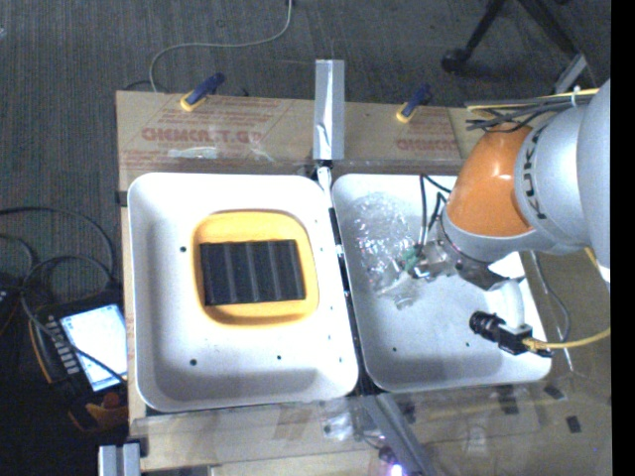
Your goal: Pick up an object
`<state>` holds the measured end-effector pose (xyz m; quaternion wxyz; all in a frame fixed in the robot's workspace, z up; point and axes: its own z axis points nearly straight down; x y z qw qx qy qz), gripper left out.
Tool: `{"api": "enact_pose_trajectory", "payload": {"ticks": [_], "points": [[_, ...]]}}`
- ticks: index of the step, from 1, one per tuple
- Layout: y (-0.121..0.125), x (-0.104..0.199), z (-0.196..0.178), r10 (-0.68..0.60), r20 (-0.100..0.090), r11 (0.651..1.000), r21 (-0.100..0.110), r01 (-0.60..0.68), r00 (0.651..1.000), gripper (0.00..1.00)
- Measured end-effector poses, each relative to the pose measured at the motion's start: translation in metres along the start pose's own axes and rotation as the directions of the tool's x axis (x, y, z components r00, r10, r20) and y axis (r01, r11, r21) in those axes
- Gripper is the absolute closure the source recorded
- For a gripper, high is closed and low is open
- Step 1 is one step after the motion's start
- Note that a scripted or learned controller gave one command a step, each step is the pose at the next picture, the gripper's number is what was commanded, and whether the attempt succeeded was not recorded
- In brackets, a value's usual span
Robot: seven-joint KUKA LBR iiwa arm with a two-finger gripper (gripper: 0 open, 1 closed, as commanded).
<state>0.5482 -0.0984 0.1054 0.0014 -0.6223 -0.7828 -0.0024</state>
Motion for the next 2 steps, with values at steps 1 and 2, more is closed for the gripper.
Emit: {"api": "enact_pose_trajectory", "payload": {"ticks": [1,2], "points": [[0.01,-0.027,0.014,-0.033,0.004,0.999,-0.007,0.033,0.999,1.0],[0.104,0.0,-0.079,0.105,0.008,0.994,0.002,-0.105,0.994,1.0]]}}
